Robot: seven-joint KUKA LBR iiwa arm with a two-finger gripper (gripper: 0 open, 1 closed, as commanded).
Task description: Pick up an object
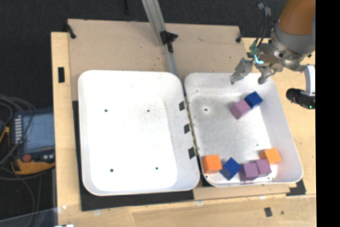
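Observation:
My gripper (249, 74) hangs over the far edge of the right bin (234, 130), its two fingers spread open with nothing between them. Just below it and to the right lie a blue block (254, 99) and a purple block (240, 109), touching each other. Along the bin's near edge sit an orange block (212, 163), a second blue block (230, 168), two purple blocks (256, 169) side by side, and another orange block (272, 155).
The left bin (133, 130) lies beside the right one, with small clips on the seam between them. A slanted metal rail (151, 2) reaches in from the top. A pendant device (32, 141) with cables sits at the far left.

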